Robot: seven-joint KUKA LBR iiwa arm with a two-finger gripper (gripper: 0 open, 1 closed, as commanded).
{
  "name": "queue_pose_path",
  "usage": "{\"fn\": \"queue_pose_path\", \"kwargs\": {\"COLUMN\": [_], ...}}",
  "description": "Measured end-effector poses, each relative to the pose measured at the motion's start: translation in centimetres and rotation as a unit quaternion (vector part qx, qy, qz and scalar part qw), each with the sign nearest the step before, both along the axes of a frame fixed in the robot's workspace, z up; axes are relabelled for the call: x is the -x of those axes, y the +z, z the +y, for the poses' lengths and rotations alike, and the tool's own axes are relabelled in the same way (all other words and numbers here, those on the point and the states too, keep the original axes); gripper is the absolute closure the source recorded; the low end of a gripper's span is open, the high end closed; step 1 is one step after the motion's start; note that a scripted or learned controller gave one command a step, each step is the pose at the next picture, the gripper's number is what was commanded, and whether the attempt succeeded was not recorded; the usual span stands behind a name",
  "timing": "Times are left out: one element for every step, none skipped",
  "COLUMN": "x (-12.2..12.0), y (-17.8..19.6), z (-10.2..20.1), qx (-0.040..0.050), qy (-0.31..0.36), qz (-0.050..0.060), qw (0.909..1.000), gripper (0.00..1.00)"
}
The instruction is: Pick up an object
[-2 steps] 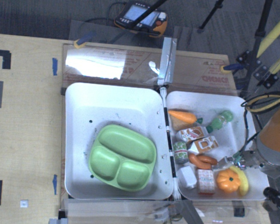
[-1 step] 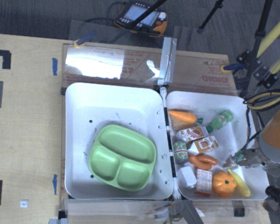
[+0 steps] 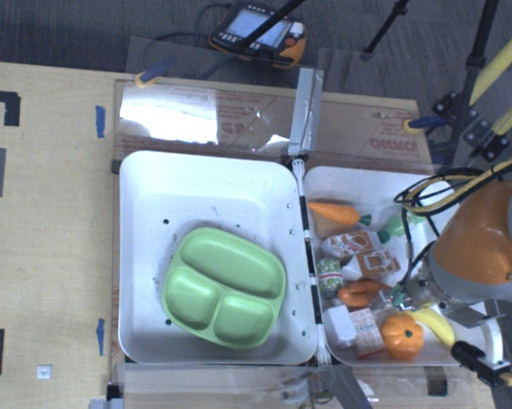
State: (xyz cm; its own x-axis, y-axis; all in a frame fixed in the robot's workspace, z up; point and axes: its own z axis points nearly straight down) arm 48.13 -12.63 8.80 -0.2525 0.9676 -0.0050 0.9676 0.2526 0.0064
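Observation:
The right bin (image 3: 375,183) holds several toy foods. A carrot (image 3: 334,213) lies at its far left, with two printed snack packs (image 3: 366,253) below it. A small round tin (image 3: 328,268) and a reddish-orange piece (image 3: 361,292) sit lower down. Along the near wall are a white packet (image 3: 355,327), an orange fruit (image 3: 402,335) and a banana (image 3: 434,325). My gripper (image 3: 407,293) hangs under the grey wrist and orange band, low over the right-hand part of this pile, just above the orange fruit and banana. The wrist hides its tip.
The left bin (image 3: 140,235) bears a green divided plate (image 3: 224,284). A clear divider (image 3: 304,115) stands behind the bins' shared wall. Cables (image 3: 432,194) loop over the right bin's far corner. A handheld pendant (image 3: 255,31) lies beyond the bench.

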Motion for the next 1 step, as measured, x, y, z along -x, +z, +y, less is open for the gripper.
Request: {"fn": "queue_pose_path", "kwargs": {"x": [-7.24], "y": [9.66], "z": [6.04], "qx": [-0.0015], "qy": [0.030], "qz": [0.003], "qw": [0.9995], "gripper": [1.00]}}
